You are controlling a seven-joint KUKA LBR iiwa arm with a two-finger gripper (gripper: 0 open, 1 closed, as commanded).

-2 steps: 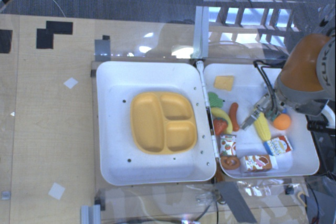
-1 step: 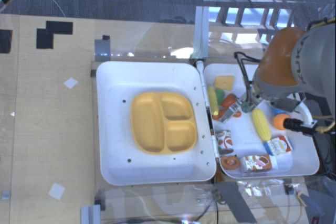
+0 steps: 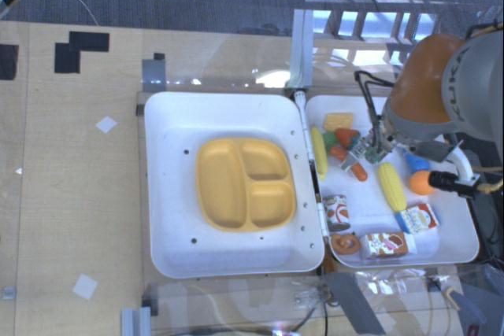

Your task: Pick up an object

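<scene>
My gripper (image 3: 368, 149) is low in the right bin (image 3: 457, 252), near its upper middle. It hovers over a cluster of toy foods: a red piece (image 3: 346, 138), a green piece (image 3: 330, 142) and an orange carrot-like piece (image 3: 356, 169) just below and left of it. A yellow corn cob (image 3: 391, 186) lies just right of the gripper. I see nothing lifted clear of the bin.
The right bin also holds a yellow block (image 3: 339, 121), a long yellow piece (image 3: 318, 151), a blue piece (image 3: 416, 163), an orange ball (image 3: 421, 182), a red-white can (image 3: 336, 210) and packets (image 3: 383, 245). The left bin (image 3: 169, 169) holds a yellow divided tray (image 3: 244, 183).
</scene>
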